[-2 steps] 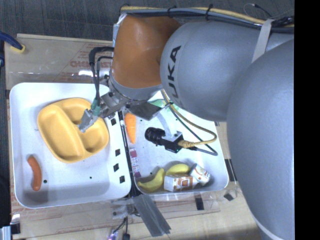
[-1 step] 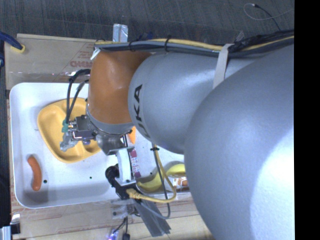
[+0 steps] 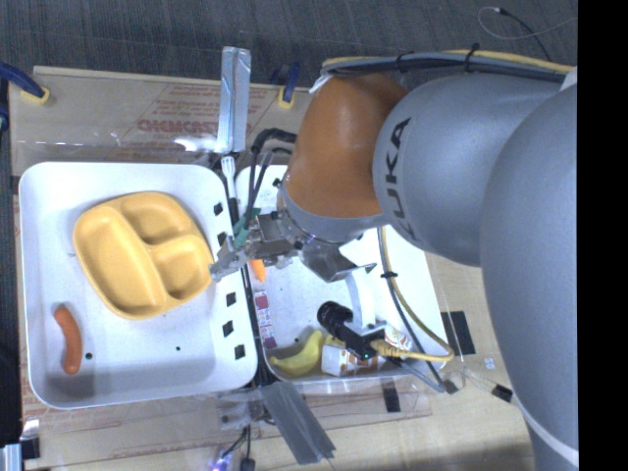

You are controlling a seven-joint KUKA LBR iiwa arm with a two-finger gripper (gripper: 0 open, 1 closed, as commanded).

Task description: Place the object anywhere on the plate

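Note:
A yellow divided plate lies in the left bin, toward its upper half. My gripper hangs over the wall between the two bins, just right of the plate's right edge. A small orange object shows right under the gripper, on the right bin's side; whether it is gripped I cannot tell. The arm's orange band and grey body cover much of the right bin.
A reddish-brown sausage lies at the left bin's lower left. In the right bin's near end sit a yellow banana, a small labelled bottle and a wrapped snack. Metal brackets stand at both ends of the divider.

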